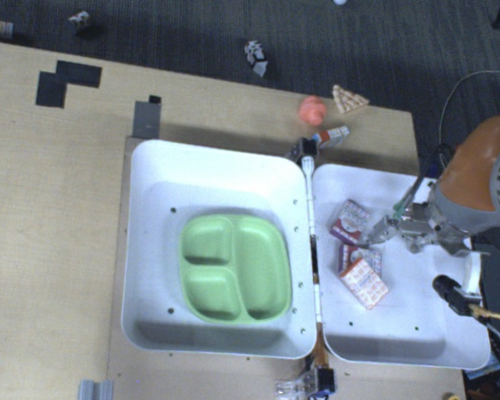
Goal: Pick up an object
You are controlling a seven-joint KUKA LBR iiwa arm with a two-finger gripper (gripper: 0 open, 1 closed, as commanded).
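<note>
Right bin (413,343): gripper (373,236), finger state indiscernible, low over three small packets (364,281). Left bin (149,255): green divided tray (233,269). Bench beyond: pink ball (312,110).

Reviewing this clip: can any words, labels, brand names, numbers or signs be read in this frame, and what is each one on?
No text can be read here.
Packet nearest the claw, the upper packet: red and white print, too blurred to read.
Lower packet: red and white pattern, too small to read.
Small tube on the bench beyond the bins: possible label, unreadable.
Green divided tray: no markings visible.
</note>
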